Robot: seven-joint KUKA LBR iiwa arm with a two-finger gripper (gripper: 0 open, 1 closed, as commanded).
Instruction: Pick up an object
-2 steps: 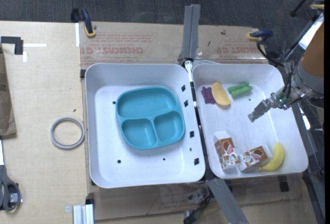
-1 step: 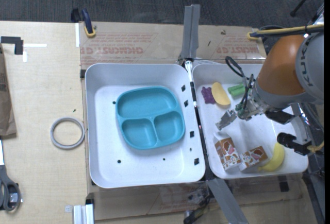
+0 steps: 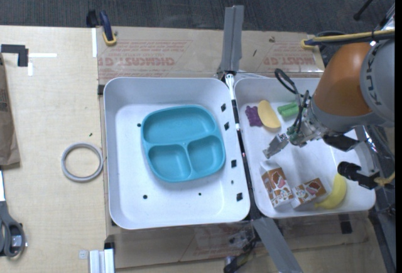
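My gripper hangs over the middle of the right bin, reaching in from the right under the grey and orange arm. Just behind it lie a yellow piece, a purple piece and a green piece, which the arm partly covers. In front of it, near the bin's front wall, sit two small printed cartons and a yellow banana. I see nothing held by the gripper.
The left bin holds a blue divided plate. On the wooden bench to the left lie a grey tape ring and scissors. A grey post stands behind the bins' shared wall.
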